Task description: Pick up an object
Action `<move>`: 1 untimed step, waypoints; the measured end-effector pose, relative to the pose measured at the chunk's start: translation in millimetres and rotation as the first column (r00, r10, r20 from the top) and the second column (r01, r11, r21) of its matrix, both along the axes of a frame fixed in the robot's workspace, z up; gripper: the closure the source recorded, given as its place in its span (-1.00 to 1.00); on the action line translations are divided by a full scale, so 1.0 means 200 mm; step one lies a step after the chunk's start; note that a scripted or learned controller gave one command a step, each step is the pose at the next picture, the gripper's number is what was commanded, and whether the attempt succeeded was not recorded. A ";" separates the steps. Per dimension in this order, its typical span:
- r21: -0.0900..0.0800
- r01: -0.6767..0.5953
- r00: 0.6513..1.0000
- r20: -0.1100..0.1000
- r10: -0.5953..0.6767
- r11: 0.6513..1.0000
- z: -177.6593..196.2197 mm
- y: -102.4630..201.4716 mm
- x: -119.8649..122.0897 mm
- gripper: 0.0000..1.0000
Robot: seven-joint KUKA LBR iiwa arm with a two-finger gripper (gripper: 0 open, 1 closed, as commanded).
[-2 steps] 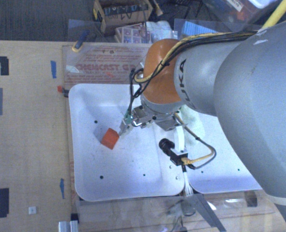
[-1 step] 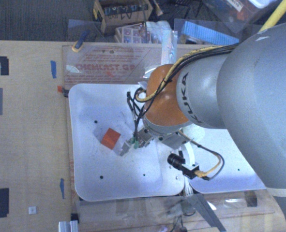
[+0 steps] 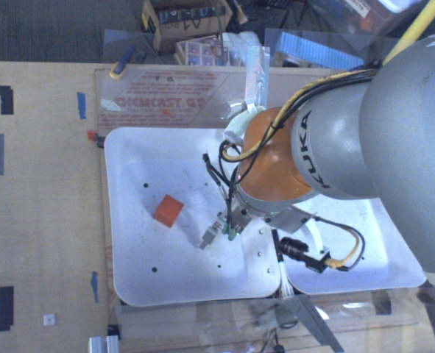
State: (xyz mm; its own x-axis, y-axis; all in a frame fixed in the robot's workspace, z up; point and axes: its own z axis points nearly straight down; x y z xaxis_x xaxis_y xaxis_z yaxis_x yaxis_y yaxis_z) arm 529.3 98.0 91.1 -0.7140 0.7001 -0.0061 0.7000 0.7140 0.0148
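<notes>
An orange-red block (image 3: 168, 211) lies on the floor of the left white bin (image 3: 129, 160), left of its middle. My gripper (image 3: 211, 235) hangs over the same bin, a short way to the right of the block and slightly nearer the front. It is seen from above, under the orange wrist band (image 3: 272, 160), and nothing shows between its fingers. The block and the gripper are apart.
The right white bin (image 3: 394, 263) lies mostly under the grey arm (image 3: 379, 109). A black and yellow cable (image 3: 327, 259) hangs over the seam between the bins. A clear sheet (image 3: 165, 101) and clutter lie behind the bins; bare wooden bench stretches left.
</notes>
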 end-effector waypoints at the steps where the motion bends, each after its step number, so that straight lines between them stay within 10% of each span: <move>1: -0.002 0.181 0.983 -0.003 -0.181 0.983 0.00 0.18 0.11 -1.00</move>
